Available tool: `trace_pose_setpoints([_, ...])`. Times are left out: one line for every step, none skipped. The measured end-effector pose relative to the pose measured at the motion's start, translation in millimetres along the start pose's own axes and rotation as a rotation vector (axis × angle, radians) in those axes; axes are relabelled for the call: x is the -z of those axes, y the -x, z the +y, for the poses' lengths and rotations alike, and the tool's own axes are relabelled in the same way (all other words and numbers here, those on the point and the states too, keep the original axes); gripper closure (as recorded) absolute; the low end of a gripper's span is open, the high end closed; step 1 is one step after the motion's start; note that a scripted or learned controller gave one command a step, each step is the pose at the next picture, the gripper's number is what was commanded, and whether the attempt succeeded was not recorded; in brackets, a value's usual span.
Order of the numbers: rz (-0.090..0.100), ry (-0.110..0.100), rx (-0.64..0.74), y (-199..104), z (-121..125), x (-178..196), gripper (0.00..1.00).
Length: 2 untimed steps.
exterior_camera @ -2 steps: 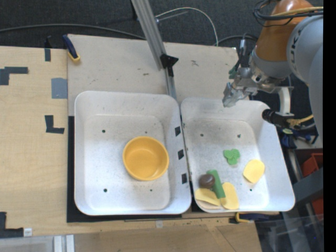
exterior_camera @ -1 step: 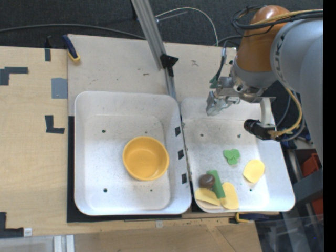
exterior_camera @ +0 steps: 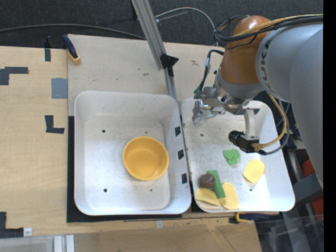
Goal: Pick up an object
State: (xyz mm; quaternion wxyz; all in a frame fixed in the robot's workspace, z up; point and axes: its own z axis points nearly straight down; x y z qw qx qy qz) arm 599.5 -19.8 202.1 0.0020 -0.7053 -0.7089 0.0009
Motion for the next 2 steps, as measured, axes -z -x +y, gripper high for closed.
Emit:
trace_pose_setpoints([0.000, 0.000, 0.001, -51.8, -15.8, -2.6, 1.00])
trace_pose_setpoints([0.000, 0.002, 0.001, -94.1, -35.7, 16.0, 1.00])
